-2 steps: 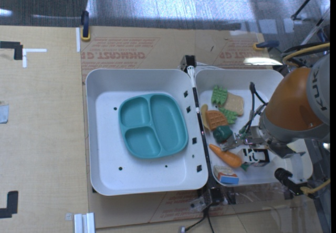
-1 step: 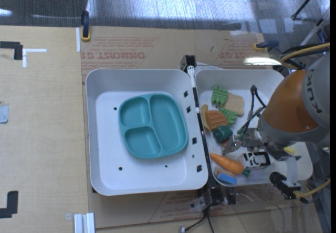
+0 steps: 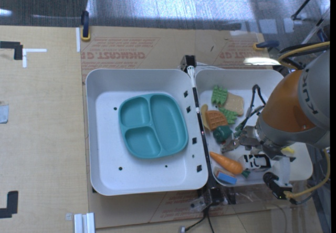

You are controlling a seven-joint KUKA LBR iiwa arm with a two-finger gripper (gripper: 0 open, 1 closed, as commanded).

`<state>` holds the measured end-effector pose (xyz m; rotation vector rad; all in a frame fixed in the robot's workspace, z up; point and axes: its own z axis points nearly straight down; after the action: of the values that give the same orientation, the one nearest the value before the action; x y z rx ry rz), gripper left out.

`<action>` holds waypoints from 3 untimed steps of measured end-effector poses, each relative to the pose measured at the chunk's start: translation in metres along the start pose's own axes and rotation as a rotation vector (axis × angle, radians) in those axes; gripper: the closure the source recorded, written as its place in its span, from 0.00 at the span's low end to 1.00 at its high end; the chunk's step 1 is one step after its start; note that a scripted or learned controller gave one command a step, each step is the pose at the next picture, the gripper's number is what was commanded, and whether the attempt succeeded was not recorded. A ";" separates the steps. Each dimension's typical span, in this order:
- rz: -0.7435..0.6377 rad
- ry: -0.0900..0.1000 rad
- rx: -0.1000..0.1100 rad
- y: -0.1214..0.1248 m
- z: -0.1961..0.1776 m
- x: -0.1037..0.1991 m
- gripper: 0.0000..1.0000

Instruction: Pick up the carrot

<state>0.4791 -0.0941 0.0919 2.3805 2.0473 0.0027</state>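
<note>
The small orange toy carrot (image 3: 227, 162) lies in the right white shallow bin (image 3: 273, 77), near the front left corner. It lies flat, with its thin tip pointing to the wall between the two bins and its thick end pointing to the arm. It is not held by anything.

Just in front of the carrot is a small blue block (image 3: 226, 178) with a red edge. Behind the carrot is a dark green chunky toy (image 3: 222, 133). Touching that one is an orange waffle-shaped toy (image 3: 214, 119). Farther back lie a light green bumpy toy (image 3: 219, 95) and a tan bread-like slice (image 3: 234, 103), side by side.

The robot's metal gripper (image 3: 234, 141) hangs over the right bin, just beside the thick end of the carrot and near the dark green toy. I cannot tell if the jaws are open or closed. Nothing can be seen between them. The grey arm with its orange band (image 3: 286, 103) covers the right part of this bin.

The left white shallow bin (image 3: 100, 137) holds a teal plastic plate with three parts (image 3: 153, 124). Both bins sit on a brown cardboard surface (image 3: 42, 122).
</note>
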 end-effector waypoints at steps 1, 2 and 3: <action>0.087 -0.001 0.003 0.002 0.000 -0.022 0.00; -0.242 0.001 0.005 0.002 0.000 -0.020 0.00; -0.276 -0.002 0.002 0.085 -0.100 0.024 0.00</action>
<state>0.5666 -0.0831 0.1918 2.0759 2.3556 -0.0015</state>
